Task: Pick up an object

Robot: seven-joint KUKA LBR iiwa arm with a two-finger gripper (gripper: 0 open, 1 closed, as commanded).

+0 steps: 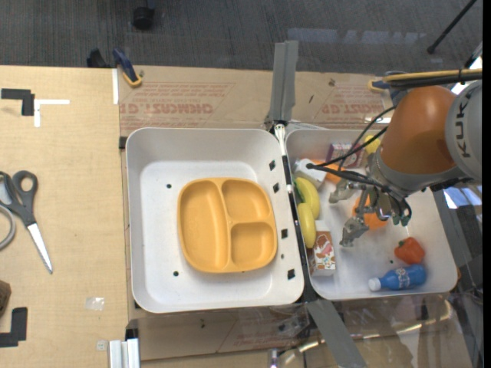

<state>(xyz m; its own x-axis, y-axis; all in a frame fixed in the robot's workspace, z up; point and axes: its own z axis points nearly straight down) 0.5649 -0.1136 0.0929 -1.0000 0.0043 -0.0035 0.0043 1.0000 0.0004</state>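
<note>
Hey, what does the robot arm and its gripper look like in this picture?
The arm is grey with a bulging orange band and dark lettering on its housing. Black and orange cables run down to a metallic silver gripper, small beside the thick wrist.

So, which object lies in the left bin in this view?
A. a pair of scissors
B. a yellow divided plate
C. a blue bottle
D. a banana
B: the yellow divided plate lies alone inside the left bin, while the banana and the blue bottle are in the right bin and the scissors lie on the bench.
</note>
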